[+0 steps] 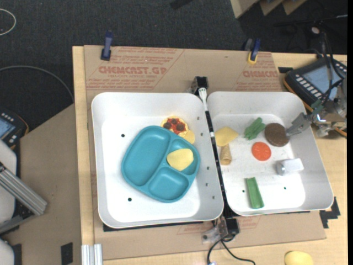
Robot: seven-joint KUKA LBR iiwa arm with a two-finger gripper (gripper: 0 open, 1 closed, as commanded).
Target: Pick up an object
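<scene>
1. In the camera view, two white bins sit side by side: the left bin [105,164] and the right bin [309,192].
2. The left bin holds one teal divided plate [146,162], one pale yellow piece [180,158] resting in a plate compartment, and one round pastry with red topping [175,125] at the plate's far edge.
3. The right bin holds two green pieces [254,192] [254,128], one yellow wedge [225,135], one tan cylinder [225,155], one red disc [261,151], one brown disc [276,134] and one white block [290,165].
4. The end effector [300,125] hovers at the right bin's far right rim, near the brown disc; I cannot tell its state.
5. The bins rest on a cardboard sheet [138,70] printed "CHEMCAST", held by two clamps [106,46] [253,50], on a wooden worktop [342,164] over dark carpet [83,10].
</scene>
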